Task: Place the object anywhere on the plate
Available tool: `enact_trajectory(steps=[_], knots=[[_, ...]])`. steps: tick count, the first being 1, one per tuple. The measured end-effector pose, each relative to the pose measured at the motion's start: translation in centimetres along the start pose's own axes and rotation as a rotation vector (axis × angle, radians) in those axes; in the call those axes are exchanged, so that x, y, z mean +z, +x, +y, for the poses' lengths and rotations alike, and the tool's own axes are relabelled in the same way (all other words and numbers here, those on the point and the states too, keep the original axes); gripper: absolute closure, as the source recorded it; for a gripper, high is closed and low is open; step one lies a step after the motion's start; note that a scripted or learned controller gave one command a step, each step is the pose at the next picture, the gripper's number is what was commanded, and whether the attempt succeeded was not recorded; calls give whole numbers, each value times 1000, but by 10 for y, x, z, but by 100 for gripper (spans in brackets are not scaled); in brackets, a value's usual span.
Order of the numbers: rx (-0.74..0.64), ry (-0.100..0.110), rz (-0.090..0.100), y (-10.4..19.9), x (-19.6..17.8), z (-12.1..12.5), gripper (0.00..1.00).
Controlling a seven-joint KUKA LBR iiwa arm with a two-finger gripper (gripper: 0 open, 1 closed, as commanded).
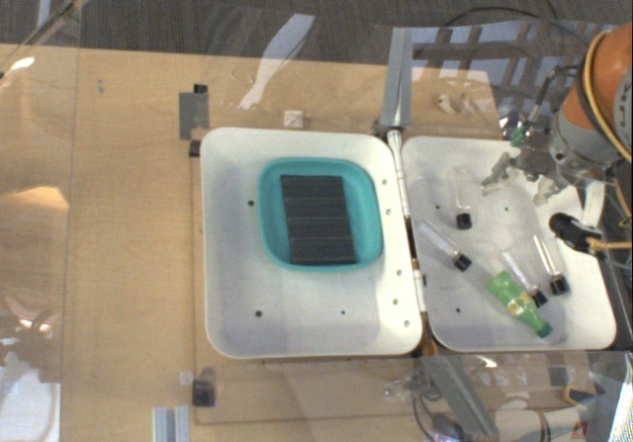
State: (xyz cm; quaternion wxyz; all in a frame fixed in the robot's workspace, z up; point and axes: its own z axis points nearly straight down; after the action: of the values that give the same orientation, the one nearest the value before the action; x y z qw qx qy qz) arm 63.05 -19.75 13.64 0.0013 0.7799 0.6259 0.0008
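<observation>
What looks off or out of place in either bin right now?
Nothing spilled or damaged. The teal plate sits square in the left bin, carrying a dark ridged insert. In the right bin, the green bottle lies on its side among scattered clear tubes with black caps, pointing different ways. The end effector is over that bin's far edge.

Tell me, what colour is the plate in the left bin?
The plate is teal, with a dark ribbed rectangle at its centre, seen in the camera view.
</observation>
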Motion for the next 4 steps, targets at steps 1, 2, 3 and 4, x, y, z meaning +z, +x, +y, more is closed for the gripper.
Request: enact_trajectory(steps=[1, 2, 3, 4], knots=[[0, 0, 0, 0, 0, 0, 0], [-126, -4, 0, 27, -131, 35, 0], [-122, -1, 1, 40, -66, 12, 0], [-128, -3, 1, 24, -63, -56, 0]])
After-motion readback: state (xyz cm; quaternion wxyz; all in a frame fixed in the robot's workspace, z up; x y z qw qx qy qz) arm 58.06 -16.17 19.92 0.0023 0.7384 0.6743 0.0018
